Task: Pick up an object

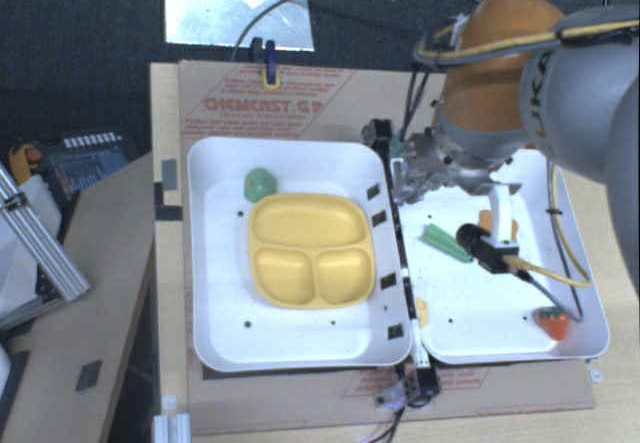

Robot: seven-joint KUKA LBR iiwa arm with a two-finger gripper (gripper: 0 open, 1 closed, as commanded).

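The bench (120, 231) was a pale tan surface. A brown cardboard sheet (300, 96) printed with red lettering lay flat on it, and the two white bins sat side by side on that sheet: the left bin (215, 331) and the right bin (590, 326), their inner walls touching. A small dark square, perhaps a tag (89, 375), lay on the bench near its left front.

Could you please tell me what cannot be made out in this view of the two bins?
- Gripper: the arm's wrist covers it, so its state is unclear.
- Orange piece in the right bin: partly behind a white bar, identity unclear.
- Small yellow bit by the divider: too small to identify.
- Green lump behind the yellow tray: blurred.
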